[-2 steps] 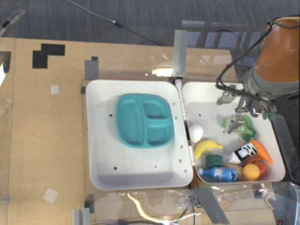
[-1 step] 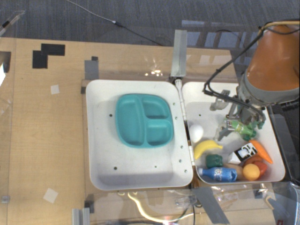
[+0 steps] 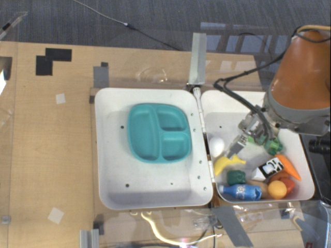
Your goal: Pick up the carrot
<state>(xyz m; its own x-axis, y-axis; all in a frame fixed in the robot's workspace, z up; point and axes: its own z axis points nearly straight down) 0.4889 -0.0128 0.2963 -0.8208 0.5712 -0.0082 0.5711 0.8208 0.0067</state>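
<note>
From my seat, the gripper (image 3: 243, 141) hangs over the middle of the right bin (image 3: 227, 110), pointing down and to the left. I can see one grey finger (image 3: 236, 146) slanting toward the yellow piece (image 3: 227, 164), its tip just above it, but the clutter of metal around the wrist keeps me from reading how wide the fingers stand, so I cannot tell whether they are open or closed. Nothing shows between them.

The carrot (image 3: 288, 166) lies near the right wall of that bin, orange and tapered, with its green top (image 3: 273, 146) just under the wrist. It touches a black-and-white block (image 3: 271, 167). Along the near wall sit a dark green piece (image 3: 237, 177), a blue bottle (image 3: 241, 191), and an orange ball (image 3: 277, 189). A white egg-like shape (image 3: 216, 146) rests by the divider.

The left bin (image 3: 111, 138) holds a teal divided plate (image 3: 158, 132). The arm (image 3: 302, 71) is cut off at the right edge and hides the bin's far right corner.
</note>
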